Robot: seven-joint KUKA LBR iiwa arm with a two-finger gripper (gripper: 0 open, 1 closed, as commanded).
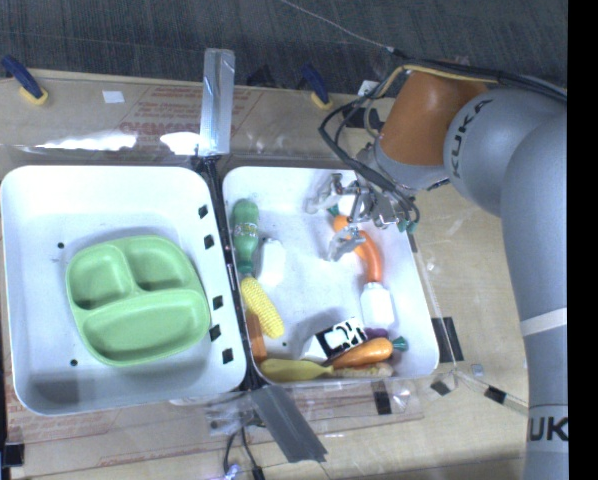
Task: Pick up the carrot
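Two white bins are seen side by side on the table (479, 408), and places are given here from the right bin (314, 183). The fingers (351, 220) are seen in that bin's upper right part, spread slightly apart, with the top end of a carrot (367, 251) between their tips; whether it is truly clamped cannot be told. The carrot lies slanted near the bin's right wall, just above a small white bottle (377, 305). A second carrot (364, 352) is seen at the bin's lower right, beside a black and white block (339, 337). Along the bin's left wall a green bottle (244, 226) and a corn cob (262, 307) are lined up, and a banana (294, 370) lies at the bottom. In the bin to the left, a green divided plate (137, 298) is laid.
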